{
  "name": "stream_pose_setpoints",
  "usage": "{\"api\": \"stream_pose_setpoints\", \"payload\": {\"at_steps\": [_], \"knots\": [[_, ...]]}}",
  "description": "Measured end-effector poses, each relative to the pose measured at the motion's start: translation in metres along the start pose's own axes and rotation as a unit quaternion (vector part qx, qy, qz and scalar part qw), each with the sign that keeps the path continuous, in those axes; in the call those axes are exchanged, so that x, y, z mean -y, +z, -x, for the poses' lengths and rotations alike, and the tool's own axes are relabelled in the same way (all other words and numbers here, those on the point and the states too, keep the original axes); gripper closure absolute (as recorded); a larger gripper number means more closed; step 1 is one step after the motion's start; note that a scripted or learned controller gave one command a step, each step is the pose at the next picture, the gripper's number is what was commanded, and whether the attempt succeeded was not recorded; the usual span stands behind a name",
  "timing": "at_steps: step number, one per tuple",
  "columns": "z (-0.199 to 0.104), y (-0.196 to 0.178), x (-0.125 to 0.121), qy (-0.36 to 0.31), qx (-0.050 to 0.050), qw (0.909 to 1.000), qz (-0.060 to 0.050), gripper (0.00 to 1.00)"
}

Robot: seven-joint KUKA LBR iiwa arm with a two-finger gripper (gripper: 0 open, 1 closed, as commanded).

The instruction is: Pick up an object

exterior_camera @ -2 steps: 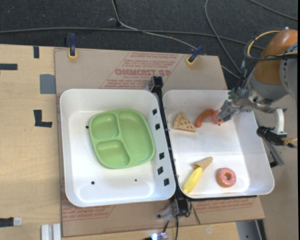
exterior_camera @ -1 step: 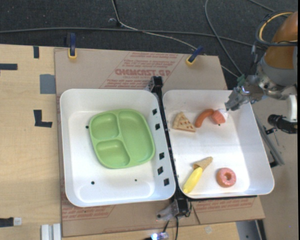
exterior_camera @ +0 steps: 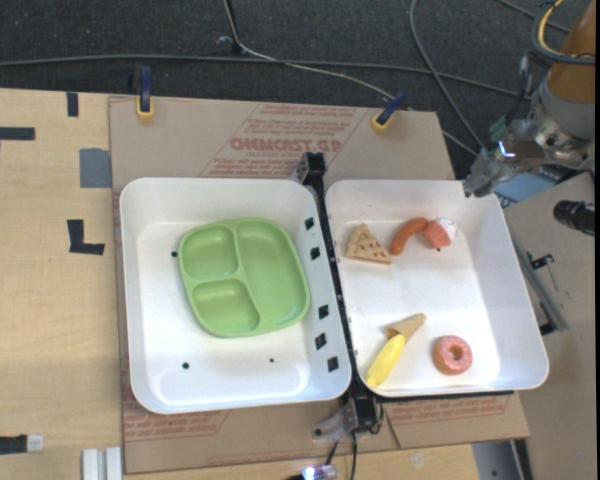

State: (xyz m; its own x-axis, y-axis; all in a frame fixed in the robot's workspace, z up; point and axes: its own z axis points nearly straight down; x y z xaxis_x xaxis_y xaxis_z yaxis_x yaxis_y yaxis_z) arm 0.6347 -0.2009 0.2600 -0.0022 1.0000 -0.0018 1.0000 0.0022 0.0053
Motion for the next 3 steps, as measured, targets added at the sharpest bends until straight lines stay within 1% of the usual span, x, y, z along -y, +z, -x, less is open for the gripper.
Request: {"api": "stream_pose_setpoints", "payload": {"at_steps": [1, 2, 3], "knots": [[-0.060, -0.002, -0.005, -0.002, -0.001, 1.0000, -0.003, 1.00], [-0.108, 0.008, -0.019, -0.002, -0.001, 1.0000, -0.003, 1.00], [-0.162, 0.007, -0.016, -0.002, -0.001, 1.0000, -0.003, 1.00]]}}
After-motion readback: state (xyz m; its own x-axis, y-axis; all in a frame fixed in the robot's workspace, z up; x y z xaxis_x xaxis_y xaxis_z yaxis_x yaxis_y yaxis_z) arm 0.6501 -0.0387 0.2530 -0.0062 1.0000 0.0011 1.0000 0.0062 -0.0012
